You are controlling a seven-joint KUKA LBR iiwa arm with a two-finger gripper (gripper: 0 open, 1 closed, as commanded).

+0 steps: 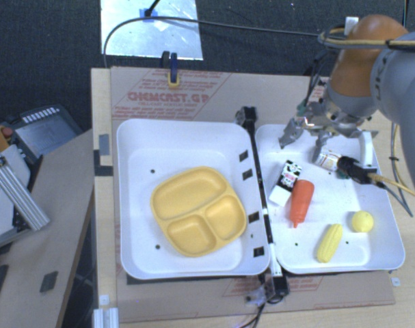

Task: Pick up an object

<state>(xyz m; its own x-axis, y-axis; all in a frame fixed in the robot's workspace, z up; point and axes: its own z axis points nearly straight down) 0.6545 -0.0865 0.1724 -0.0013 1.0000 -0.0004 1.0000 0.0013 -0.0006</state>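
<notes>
Resting on a cardboard-covered surface (pixel 193 91), two white bins sit side by side. Left bin (pixel 135 156): yellow divided tray (pixel 197 210). Right bin (pixel 385 248): carrot (pixel 301 201), corn (pixel 329 242), lemon (pixel 362 221), small black-and-white box (pixel 287 179). Pincer (pixel 304 140) hovers over the bin's far end, fingers apart, gripping nothing. Dark floor behind.

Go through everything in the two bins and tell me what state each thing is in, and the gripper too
Gripper: fingers open, holding nothing, above the right bin's far end.
Yellow divided plate: right side up in the left bin, nothing in it.
Toy carrot: lying flat.
Toy corn cob: lying flat.
Yellow ball: resting near the corn.
Black and white box: lying against the carrot.
</notes>
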